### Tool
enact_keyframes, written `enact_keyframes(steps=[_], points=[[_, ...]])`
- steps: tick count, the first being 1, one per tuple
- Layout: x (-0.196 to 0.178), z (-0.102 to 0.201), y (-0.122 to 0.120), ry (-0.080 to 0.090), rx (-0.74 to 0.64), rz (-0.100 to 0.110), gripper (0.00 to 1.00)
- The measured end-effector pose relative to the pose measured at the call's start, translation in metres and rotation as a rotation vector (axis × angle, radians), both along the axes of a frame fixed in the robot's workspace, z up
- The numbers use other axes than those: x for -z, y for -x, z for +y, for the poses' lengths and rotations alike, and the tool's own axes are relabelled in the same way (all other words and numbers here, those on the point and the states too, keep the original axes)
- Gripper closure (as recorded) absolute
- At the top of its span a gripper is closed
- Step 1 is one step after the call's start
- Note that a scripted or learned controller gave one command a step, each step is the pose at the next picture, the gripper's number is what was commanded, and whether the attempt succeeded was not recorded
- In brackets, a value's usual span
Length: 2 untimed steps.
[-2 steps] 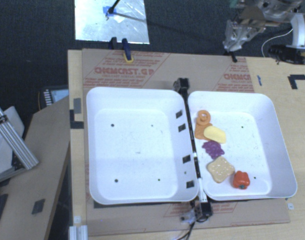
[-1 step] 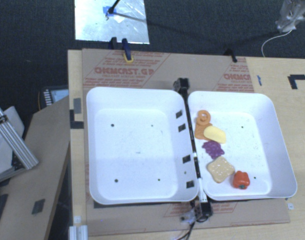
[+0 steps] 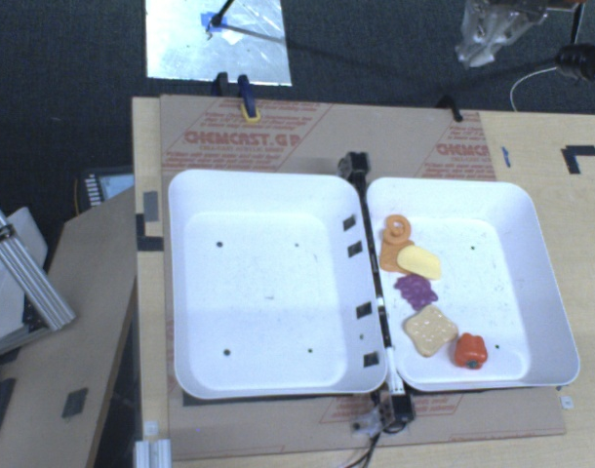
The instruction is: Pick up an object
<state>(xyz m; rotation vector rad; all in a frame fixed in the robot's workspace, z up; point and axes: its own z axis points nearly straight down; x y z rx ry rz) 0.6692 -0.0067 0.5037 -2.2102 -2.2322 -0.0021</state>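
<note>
- The gripper [image 3: 488, 32] hangs at the top right of the view, high over the dark floor beyond the bench, well apart from both bins. It is blurred, and nothing shows beneath it; whether it is wide or narrow I cannot tell.
- The step in hand looks like the very start: the approach is not yet made, and no object is lifted.
- All the things to pick lie in the right bin [image 3: 532, 252], along its left side near the divider: an orange ring [image 3: 398, 229], a yellow piece [image 3: 419, 261] just below it, a purple cluster [image 3: 416, 289], a cracker [image 3: 431, 331] and a red pepper [image 3: 470, 351].
- The next move likely calls for travelling down and leftward over the right bin, then choosing one item.
- The red pepper stands a little freer, toward the bin's middle, so it seems the easier target.
- The ring, yellow piece and purple cluster crowd together close to the divider wall, leaving little room beside them.
- The left bin [image 3: 258, 281] and the right bin's right half offer open room.
</note>
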Motion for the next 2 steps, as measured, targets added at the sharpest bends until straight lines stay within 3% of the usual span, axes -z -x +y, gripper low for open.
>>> enact_keyframes(steps=[1, 2], points=[[-0.033, 0.066, 0.001, -0.001, 0.000, -0.005, 1.00], [-0.005, 0.140, 0.001, -0.001, -0.002, 0.001, 1.00]])
